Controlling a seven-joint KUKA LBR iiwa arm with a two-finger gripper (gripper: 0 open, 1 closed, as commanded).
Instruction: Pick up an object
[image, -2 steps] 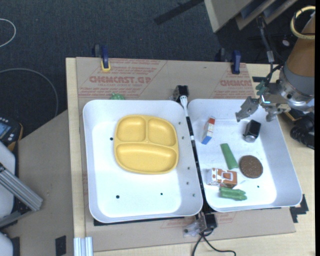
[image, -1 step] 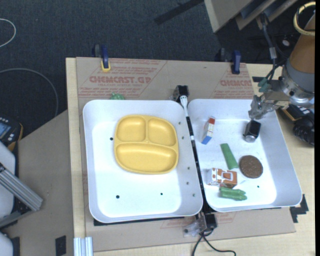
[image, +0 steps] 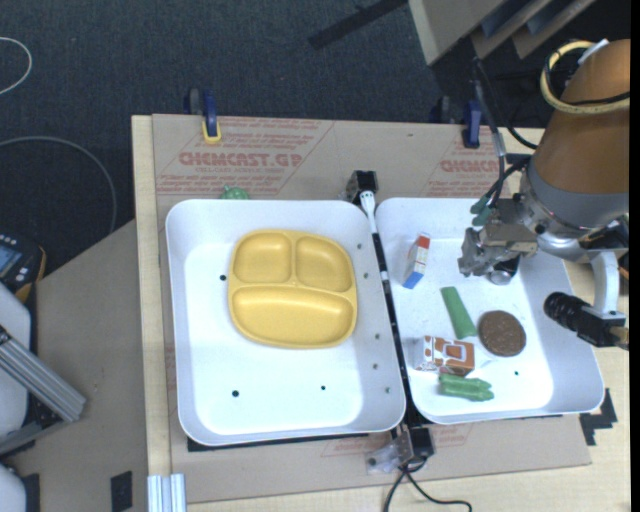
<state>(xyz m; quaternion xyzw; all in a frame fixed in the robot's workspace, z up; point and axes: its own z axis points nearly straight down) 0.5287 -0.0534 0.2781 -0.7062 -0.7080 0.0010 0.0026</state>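
The right bin (image: 560, 390) holds several small objects: a white and blue box with a red end (image: 416, 260), a light green stick (image: 458, 312), a brown round disc (image: 502, 333), an orange and white patterned packet (image: 446, 353) and a dark green pod-shaped piece (image: 466, 388). My gripper (image: 488, 262) hangs over the upper middle of this bin, right of the box and above the disc. Nothing shows between its fingers. The arm's grey and orange wrist (image: 585, 130) rises to the upper right.
In the left bin (image: 200, 330) lies a yellow divided plate (image: 293, 288). A black bar (image: 378, 260) runs between the two bins. Blue and yellow clamps (image: 208, 115) hold the cardboard sheet at the back edge. A black fitting (image: 580, 316) juts in at the right.
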